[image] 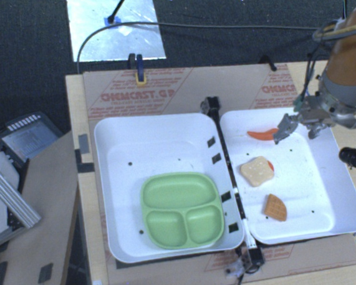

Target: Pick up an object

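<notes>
My claw (299,127) is hanging spread wide over the right bin (342,217), gripping nothing; the orange carrot (262,135) is lying just beside my nearer fingertip, leftward, its long axis running straight toward me

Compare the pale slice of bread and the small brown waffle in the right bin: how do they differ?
The bread is pale cream and roughly square; the waffle is orange-brown and more wedge-shaped. The bread looks larger than the waffle. The bread lies nearer the bin's middle, the waffle nearer its front edge. Both lie flat and untouched in the right bin, apart from each other.
</notes>
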{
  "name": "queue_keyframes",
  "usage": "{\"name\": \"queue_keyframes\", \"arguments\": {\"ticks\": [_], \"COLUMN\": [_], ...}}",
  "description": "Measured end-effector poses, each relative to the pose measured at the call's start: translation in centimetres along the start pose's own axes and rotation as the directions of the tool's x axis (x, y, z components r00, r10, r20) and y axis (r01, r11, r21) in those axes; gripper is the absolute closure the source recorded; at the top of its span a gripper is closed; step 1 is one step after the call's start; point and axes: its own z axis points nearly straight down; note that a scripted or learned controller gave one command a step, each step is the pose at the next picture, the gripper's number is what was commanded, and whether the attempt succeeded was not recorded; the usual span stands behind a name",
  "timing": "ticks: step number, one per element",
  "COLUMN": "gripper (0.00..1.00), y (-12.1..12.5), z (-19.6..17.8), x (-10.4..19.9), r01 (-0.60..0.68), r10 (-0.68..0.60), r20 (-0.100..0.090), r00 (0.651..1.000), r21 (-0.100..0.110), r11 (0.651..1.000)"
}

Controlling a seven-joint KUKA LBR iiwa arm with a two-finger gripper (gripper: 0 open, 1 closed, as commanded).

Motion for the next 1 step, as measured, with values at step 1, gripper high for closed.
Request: {"name": "queue_keyframes", "arguments": {"ticks": [1], "gripper": [0.00], "y": [0.20], "z": [-0.55], "x": [0.03], "r01": [0.002], "r10": [-0.002], "r20": [0.001], "r00": [1.000], "r21": [-0.010], "r11": [1.000]}}
